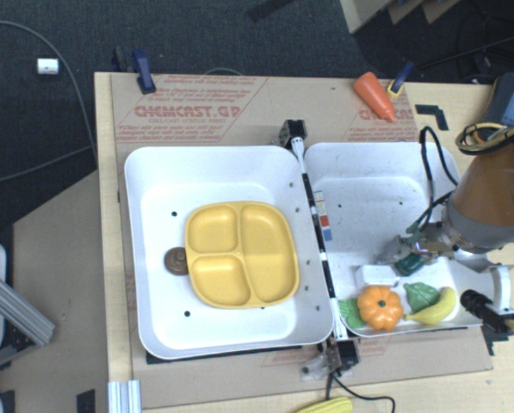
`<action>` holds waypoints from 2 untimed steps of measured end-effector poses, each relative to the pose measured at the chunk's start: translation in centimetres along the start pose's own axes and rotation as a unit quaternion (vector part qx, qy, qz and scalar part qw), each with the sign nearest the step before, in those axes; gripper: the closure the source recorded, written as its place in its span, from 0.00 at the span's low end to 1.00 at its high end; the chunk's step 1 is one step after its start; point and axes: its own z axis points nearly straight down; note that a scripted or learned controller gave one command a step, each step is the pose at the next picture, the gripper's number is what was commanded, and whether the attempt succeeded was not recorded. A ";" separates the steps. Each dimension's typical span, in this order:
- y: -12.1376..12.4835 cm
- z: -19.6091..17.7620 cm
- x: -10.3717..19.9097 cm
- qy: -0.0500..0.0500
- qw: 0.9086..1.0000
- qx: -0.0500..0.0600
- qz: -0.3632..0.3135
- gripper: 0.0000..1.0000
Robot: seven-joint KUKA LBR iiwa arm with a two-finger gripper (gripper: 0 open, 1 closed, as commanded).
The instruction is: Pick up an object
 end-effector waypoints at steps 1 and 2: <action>0.1 -1.0 0.0 0.000 1.000 -0.001 0.000 1.00; 3.3 -10.2 5.3 0.000 1.000 -0.001 -0.001 1.00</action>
